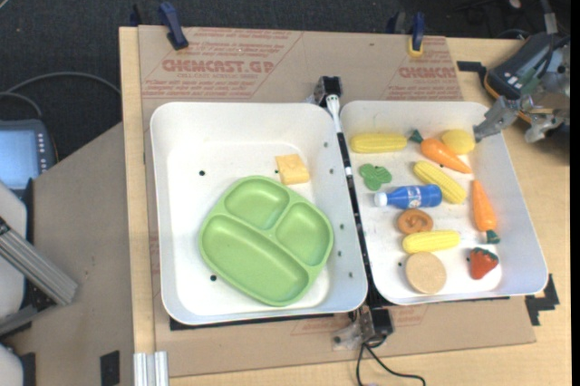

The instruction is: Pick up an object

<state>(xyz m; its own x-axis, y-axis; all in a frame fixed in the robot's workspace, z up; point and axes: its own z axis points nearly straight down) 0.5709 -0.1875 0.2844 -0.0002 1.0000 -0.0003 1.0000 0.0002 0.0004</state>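
Dark carpet surrounds a counter [91, 194] topped with a cardboard sheet [272, 58] printed in red: "CHEMCAST" reads clearly on the left, with the same word in part on the right; the smaller lines beneath are too blurred to read. Two blue clamps [172, 24] pin the sheet's far edge.

On it sit two bins. One, the left bin [172, 139], holds a green divided plate [265, 239] and a small yellow block [292, 168]. Beside it, the right bin [521, 221] carries toy food: a yellow corn cob [379, 142], a carrot [445, 154], a lemon [459, 140], a second cob [439, 180], a green leafy piece [373, 175], a blue bottle [410, 196] with a white label too small to read, a brown ring [415, 221], a third yellow cob [431, 240], a tan disc [425, 273], a strawberry [483, 262] and a second carrot [483, 207].

At the right bin's far right corner hovers the gripper [494, 120], near the lemon and touching nothing; whether its jaws are apart or together I cannot tell.

These toys look like light, hollow, stiff plastic, smooth and likely slippery, hardly fragile. Long pieces such as the carrot are best taken across the narrow middle; the round lemon may squirt out.
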